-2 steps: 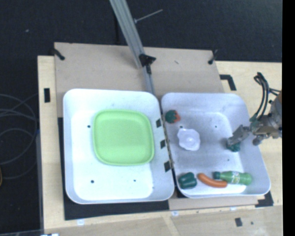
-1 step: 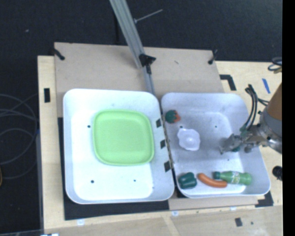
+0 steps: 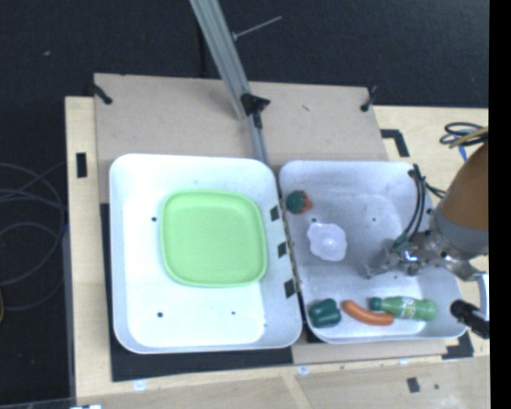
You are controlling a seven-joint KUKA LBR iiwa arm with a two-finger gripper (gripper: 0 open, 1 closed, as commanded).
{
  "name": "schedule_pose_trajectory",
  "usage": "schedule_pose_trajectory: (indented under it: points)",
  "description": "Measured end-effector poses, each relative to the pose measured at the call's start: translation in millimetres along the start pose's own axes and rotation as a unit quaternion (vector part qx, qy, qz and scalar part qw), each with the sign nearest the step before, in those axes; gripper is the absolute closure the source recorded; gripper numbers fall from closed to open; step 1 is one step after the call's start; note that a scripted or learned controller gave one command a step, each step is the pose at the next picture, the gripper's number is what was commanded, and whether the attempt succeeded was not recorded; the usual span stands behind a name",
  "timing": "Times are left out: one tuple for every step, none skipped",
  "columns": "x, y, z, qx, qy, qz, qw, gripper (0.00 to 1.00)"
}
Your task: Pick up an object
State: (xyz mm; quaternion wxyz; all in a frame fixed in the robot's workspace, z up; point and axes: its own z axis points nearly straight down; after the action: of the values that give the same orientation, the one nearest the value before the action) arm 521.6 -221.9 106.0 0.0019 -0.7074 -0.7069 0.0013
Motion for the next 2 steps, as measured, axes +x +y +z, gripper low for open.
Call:
schedule_pose_trajectory:
  points:
    - [-0.6,0.2,5.0,-0.003,-0.001,0.000,1.0000,0.00]
    - [-1.0,1.0,-6.4,-0.004,-0.001,0.000,1.0000,1.00]
